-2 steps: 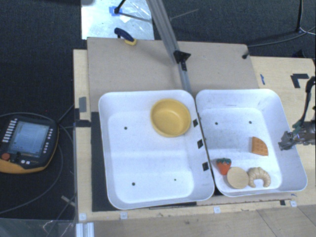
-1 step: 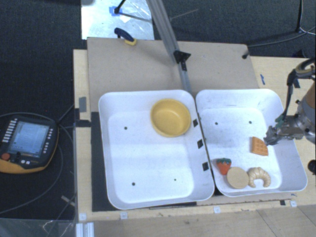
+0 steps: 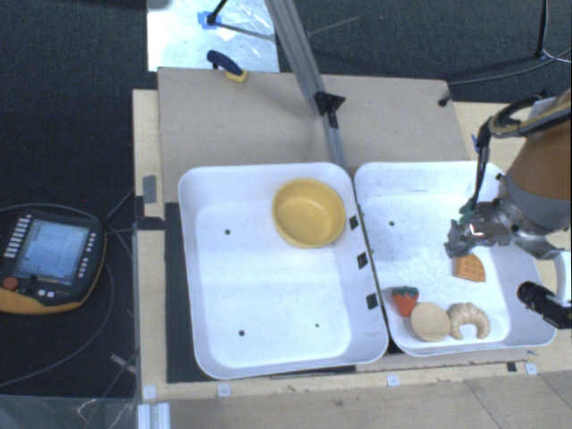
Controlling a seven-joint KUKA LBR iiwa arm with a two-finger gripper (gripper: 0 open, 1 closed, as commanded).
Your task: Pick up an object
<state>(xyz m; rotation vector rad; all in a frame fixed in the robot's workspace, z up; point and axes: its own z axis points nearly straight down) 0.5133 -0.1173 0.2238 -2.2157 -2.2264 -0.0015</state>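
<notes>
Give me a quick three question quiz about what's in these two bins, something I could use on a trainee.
1. True or false: the yellow bowl sits in the left bin.
2. Which item lies closest to the hand? A) strawberry B) waffle piece C) croissant
3. Fill in: the round bun lies between the strawberry and the ____.

Key: 1 true; 2 B; 3 croissant.
</notes>
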